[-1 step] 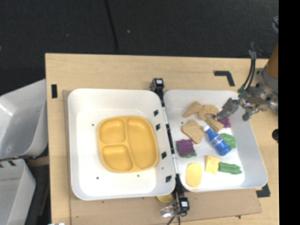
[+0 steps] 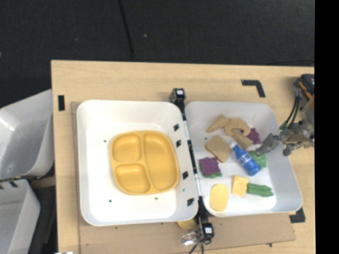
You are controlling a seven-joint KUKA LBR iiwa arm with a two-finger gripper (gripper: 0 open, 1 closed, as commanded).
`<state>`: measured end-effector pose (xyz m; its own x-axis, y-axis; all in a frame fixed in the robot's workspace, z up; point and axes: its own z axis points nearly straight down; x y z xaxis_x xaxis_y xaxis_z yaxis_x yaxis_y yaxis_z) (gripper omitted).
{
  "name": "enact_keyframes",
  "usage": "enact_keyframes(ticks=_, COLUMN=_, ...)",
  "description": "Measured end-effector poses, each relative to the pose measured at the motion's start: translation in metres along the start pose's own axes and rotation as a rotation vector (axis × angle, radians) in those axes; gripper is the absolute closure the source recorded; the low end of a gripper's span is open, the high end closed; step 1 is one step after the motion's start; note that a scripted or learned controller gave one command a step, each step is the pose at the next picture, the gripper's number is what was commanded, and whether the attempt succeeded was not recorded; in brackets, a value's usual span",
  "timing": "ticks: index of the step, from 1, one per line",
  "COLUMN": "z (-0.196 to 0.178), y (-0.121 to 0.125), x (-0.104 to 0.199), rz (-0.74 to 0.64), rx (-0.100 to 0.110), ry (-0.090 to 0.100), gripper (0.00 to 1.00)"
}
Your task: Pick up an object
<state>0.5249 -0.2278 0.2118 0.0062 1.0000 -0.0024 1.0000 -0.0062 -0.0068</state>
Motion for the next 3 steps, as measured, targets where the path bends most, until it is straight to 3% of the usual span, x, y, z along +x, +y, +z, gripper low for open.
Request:
enact_keyframes(ticks=1, z=0.020, y=-0.037, x=0.089, rz=-0.013, rx=-0.002, ry=0.006, gripper=0.00)
enact_keyframes(ticks=2, z=0.055, y=-0.036, x=0.096, rz=-0.003, rx=-0.004, ry=0.003, gripper=0.00)
enact_keyframes(ticks=3, z=0.008, y=-0.034, x=0.155, rz=-0.013, rx=-0.013, ry=0.004, gripper=0.00)
